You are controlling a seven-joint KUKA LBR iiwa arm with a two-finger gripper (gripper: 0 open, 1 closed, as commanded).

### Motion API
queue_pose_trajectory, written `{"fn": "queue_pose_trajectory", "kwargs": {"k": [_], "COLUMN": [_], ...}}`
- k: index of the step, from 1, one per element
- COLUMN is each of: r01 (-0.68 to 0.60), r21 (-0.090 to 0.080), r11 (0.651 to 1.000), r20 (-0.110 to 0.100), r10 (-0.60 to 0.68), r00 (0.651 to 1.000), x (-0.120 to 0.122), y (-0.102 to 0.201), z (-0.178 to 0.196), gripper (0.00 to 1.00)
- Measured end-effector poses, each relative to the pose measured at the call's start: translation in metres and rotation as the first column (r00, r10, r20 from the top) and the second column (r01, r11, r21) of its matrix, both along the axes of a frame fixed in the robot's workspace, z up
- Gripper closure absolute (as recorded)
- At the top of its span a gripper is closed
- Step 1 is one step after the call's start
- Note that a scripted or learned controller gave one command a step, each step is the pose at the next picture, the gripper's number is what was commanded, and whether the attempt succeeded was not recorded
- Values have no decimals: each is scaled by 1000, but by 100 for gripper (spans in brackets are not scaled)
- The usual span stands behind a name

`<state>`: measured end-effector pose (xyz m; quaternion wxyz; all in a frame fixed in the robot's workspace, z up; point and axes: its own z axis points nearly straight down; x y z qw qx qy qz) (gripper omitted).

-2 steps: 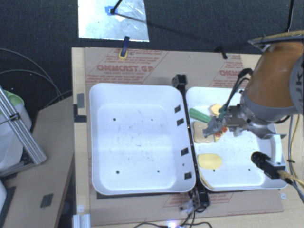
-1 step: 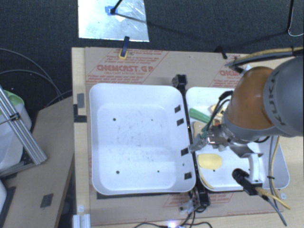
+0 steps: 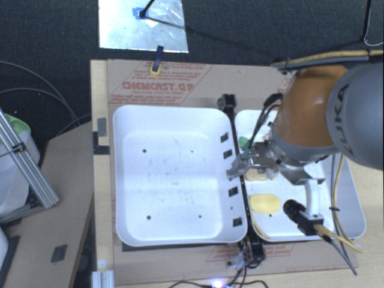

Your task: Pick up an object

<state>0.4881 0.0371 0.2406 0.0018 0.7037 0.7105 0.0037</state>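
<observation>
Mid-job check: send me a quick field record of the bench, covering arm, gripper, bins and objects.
arm: over right bin
gripper: low, at right bin's left wall
grasp: cannot tell
yellow object: in right bin, near front, apart from gripper
green object: right bin, far left corner, partly hidden
pale object: beneath gripper, mostly hidden
left bin: no objects visible inside

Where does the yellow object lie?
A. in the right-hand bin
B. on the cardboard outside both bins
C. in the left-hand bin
A: the yellow object lies on the white floor of the right-hand bin, close to the wall between the bins.
</observation>
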Motion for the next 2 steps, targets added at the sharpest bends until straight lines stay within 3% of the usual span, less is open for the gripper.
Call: {"fn": "queue_pose_trajectory", "kwargs": {"k": [1,2], "r01": [0,-4], "r21": [3,1], "r11": [1000,1000], "r20": [11,-3], "r10": [0,4], "r00": [1000,1000], "x": [0,-2], "y": [33,122], "z": [143,162], "gripper": [0,0]}}
